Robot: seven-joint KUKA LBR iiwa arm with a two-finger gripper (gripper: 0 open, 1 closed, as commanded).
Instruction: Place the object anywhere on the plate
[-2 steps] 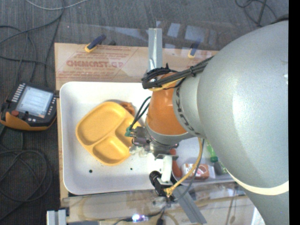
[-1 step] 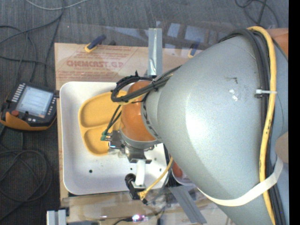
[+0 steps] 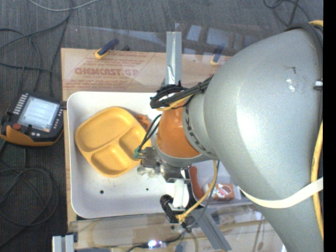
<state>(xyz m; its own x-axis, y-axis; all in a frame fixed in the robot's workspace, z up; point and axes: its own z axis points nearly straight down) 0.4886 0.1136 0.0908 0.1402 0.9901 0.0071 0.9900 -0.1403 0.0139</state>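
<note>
Grey carpet with cables surrounds the bench. On it, a white bin (image 3: 84,193) holds a yellow divided plate (image 3: 110,140). At the plate's right edge, the arm hides the claw (image 3: 157,164); its state is unreadable, and the object cannot be identified, so handling and grip point stay unknown.
</note>
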